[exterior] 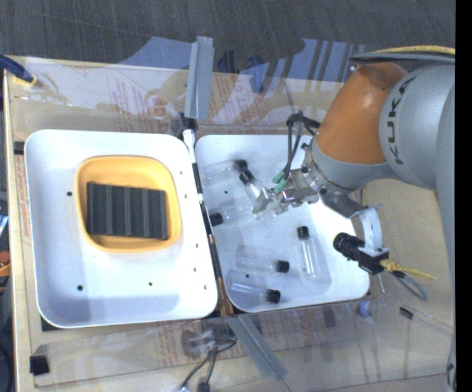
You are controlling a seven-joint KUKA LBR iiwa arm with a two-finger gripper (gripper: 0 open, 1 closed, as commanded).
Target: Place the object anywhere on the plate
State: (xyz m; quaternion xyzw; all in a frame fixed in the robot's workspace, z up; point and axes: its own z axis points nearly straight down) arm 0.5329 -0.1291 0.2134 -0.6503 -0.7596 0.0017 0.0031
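Clear vial (220,180) in the right bin (334,284), just left of the fingers (267,202); finger state unclear.

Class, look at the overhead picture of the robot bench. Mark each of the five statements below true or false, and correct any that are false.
1. The yellow plate sits in the left bin. True.
2. The clear vials with black caps lie on the plate. False: they lie in the right bin, none on the plate.
3. The gripper is over the right bin. True.
4. The plate carries a dark ribbed insert in its middle. True.
5. The arm reaches in from the left side of the picture. False: it comes in from the right.
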